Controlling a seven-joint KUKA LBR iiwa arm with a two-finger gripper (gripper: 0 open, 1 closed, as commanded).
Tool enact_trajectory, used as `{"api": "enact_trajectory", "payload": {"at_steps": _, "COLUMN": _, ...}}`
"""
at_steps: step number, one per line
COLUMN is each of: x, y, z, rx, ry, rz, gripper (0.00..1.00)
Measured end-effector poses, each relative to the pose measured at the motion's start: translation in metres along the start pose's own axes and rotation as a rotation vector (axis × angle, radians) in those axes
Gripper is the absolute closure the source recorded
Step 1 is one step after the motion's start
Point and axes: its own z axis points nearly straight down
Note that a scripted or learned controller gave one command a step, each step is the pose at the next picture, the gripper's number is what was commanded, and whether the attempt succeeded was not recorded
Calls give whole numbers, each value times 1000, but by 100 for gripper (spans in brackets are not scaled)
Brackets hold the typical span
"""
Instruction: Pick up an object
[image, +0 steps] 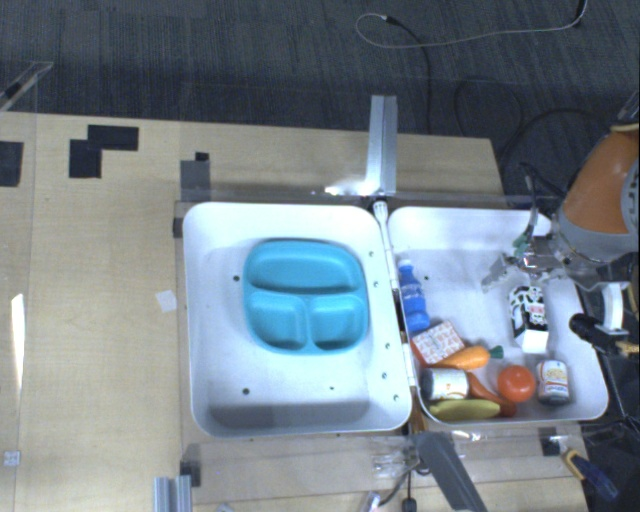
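Grey arm with orange band enters at 3 o'clock; its two-finger metal gripper (518, 262) hovers over the right white bin (450, 235). Jaw opening: cannot tell; nothing visibly gripped. Black-and-white cow-patterned carton (527, 307) lies just toward 6 o'clock of it. Blue divided plastic tray (304, 294) sits in the left white bin (215, 330).

You have two smooth white plastic bins (200, 300), a glossy blue plastic tray (303, 293), a pale matt wood-grain bench (90, 330), a brushed metal post (383, 140), dark ribbed flooring (200, 50).
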Motion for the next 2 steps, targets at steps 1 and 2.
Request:
{"api": "enact_trajectory", "payload": {"at_steps": 1, "x": -4, "y": -71, "z": 12, "rx": -5, "ry": -2, "rz": -79, "gripper": 0}}
{"api": "enact_trajectory", "payload": {"at_steps": 2, "x": -4, "y": -67, "z": -1, "rx": -14, "ry": -4, "rz": -81, "gripper": 100}}
